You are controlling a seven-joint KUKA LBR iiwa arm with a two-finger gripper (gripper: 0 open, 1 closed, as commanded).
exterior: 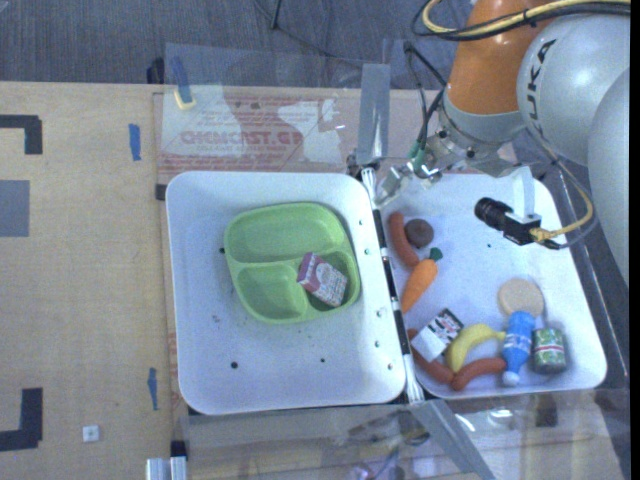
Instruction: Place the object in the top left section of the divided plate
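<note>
So the object is a small carton, reddish-maroon with a white face and some print on it, lying tilted in the green divided plate. It's in the plate's section nearest the left bin's right edge, leaning on the divider. The plate sits in the middle of that bin. The hand hangs over the far left corner of the right bin, holding nothing. Can't tell how wide it is.
</note>
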